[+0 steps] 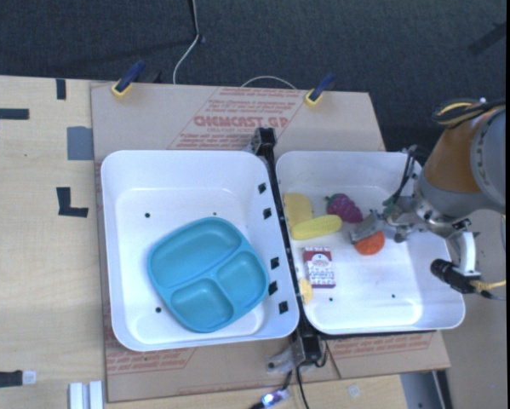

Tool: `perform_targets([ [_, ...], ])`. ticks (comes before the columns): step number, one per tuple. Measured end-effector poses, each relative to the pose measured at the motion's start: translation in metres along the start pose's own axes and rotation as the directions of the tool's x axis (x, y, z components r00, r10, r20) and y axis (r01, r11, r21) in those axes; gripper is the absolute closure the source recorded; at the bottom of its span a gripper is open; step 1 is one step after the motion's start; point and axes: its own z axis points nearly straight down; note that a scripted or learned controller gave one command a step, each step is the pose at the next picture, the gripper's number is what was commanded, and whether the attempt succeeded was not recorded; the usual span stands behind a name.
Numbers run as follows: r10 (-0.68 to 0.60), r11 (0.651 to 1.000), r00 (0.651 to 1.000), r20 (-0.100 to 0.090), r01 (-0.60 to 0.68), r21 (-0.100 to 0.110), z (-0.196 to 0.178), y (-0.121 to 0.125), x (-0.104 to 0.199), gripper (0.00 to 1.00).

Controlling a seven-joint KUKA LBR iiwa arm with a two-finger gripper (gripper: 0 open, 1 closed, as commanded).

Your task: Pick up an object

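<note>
Claw: the claw (367, 228) is low in the right bin (408, 313), right at the orange ball (370, 244). It looks like it touches the top of the ball. I cannot tell if it is spread or pressed together, because the grey metal hides that part.
Thing to pick: my guess is the orange ball, since the claw is on it. The ball sits near the middle of the right bin, a bit toward the arm (459, 173).
What could go wrong, one: the ball is round and smooth, so it may roll or pop out when squeezed.
What could go wrong, two: the purple grapes (343, 206) are just beside the claw, so they may get bumped or grabbed by mistake.
What could go wrong, three: the claw seems to sit on the upper edge of the ball, not over its middle, so it may only nudge it away.
What could go wrong, four: if the claw pushes too low, it may press on the bin floor.
White bins: two, side by side on the worktop (33, 228).
Blue trays: one blue tray (207, 273) with three parts, in the left bin (127, 177).
Yellow things: two, a pale yellow block (297, 205) and a yellow banana shape (317, 226), touching each other.
Small boxes: one red and white box (319, 267), lying flat.
Orange balls: one.
Grape bunches: one.
Clamps: two clamps (128, 77) at the far edge of the board.
</note>
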Motion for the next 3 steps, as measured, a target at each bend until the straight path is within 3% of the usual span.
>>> perform_targets([
  [1,0.0,1.0,1.0,0.003,0.0,-0.001,-0.009,0.0,-0.001,1.0],
  [3,0.0,1.0,1.0,-0.001,0.0,-0.001,-0.091,0.003,0.0,1.0],
])
